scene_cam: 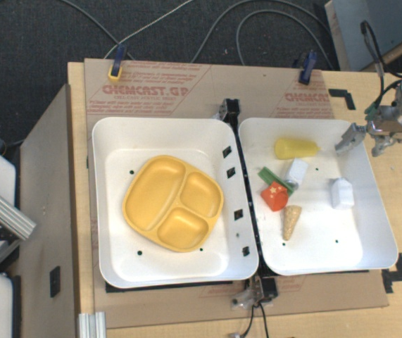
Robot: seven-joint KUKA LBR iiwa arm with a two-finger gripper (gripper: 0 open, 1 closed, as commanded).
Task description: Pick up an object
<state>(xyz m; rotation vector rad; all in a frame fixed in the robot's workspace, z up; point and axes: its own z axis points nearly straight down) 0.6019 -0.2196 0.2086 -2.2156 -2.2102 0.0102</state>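
- Camera view, for you: the gripper (pixel 361 138) sits over the right bin's (pixel 369 259) far right edge, arm coming in from the right. It's clear of every item.
- Pincer state: nothing sits between the fingers, so it holds nothing. You can't tell from this angle how far apart they stand; the fingers are too small and oblique.
- Candidate picks are all in the right bin, five by my count: one yellow lemon-like piece (pixel 296 148) near the far edge, one small white block (pixel 297 170) just below it, one red strawberry-like piece (pixel 274 196) with a green strip at its top, one tan cone (pixel 291 221) towards the near edge, one white lump (pixel 341 192) towards the right edge.
- Four of them cluster along the bin's left half, close or touching. The white lump lies apart and nearest the gripper, so I'd judge it the easiest first target.
- Left bin (pixel 109 259) carries one yellow divided tray (pixel 172 203), three compartments, roughly central. It's flat and wide, likely a poor fit for a two-finger grasp.
- Two bins, side by side, edges meeting at the centre.
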